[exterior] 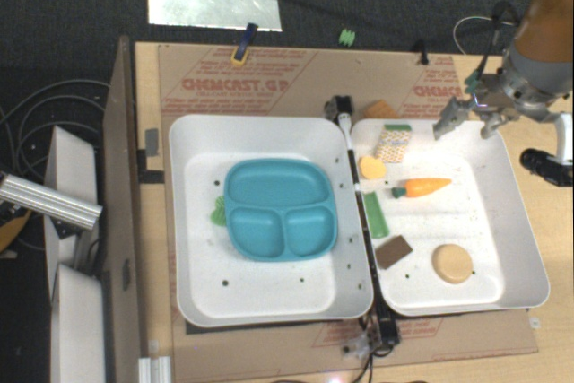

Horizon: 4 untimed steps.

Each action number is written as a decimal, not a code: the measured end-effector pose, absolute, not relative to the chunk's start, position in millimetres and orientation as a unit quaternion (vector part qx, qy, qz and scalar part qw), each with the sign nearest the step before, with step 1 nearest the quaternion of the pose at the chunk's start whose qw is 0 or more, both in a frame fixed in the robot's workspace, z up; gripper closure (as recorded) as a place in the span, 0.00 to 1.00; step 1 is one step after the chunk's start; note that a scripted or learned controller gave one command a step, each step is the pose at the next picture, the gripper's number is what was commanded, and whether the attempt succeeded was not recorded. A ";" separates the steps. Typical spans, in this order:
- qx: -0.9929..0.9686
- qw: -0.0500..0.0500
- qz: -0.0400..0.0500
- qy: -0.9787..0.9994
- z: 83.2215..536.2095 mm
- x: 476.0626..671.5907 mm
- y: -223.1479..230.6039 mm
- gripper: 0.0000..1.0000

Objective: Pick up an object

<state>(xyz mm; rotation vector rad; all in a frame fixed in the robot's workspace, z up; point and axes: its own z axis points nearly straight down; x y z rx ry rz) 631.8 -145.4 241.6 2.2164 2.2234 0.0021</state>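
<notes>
Hovering above the far corner of the right bin [516, 220], the tool [468, 119] has its fingers spread apart and empty, poised to descend; the carrot [423, 187] lies mid-bin, well below it, unobstructed.

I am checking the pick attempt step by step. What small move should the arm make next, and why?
Probably move the gripper left and down toward the toy carrot. The open gripper holds nothing and hovers over the far right corner of the right bin, while the carrot lies apart from its neighbours, so it looks easiest to reach.
</notes>
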 end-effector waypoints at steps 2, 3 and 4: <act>0.705 0.001 0.001 0.709 82.0 620.4 -135.5 0.00; 0.710 -0.003 -0.002 0.705 84.1 492.7 -159.1 0.00; 0.705 0.004 0.002 0.709 87.6 563.3 -169.6 0.00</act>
